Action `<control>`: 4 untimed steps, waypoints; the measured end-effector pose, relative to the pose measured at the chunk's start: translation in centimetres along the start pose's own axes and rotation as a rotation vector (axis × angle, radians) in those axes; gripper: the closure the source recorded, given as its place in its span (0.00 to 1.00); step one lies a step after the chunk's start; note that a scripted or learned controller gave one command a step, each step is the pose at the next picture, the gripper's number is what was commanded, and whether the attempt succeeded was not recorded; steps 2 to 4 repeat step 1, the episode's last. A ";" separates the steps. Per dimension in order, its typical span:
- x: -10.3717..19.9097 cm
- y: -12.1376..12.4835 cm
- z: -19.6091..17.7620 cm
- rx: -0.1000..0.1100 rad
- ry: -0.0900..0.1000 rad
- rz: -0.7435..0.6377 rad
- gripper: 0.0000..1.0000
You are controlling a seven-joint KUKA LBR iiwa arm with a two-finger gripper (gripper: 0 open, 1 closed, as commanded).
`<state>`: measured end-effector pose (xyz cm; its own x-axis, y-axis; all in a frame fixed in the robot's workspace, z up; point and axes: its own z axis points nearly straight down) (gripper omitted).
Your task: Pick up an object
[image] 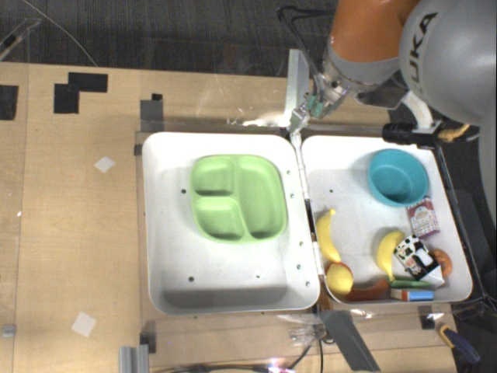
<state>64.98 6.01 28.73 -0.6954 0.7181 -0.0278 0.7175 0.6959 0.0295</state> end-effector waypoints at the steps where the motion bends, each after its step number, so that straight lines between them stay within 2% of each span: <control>1: -8.0 -10.7 1.0 0.024 0.022 -0.140 1.00; 4: -8.0 -10.7 1.0 0.024 0.022 -0.140 1.00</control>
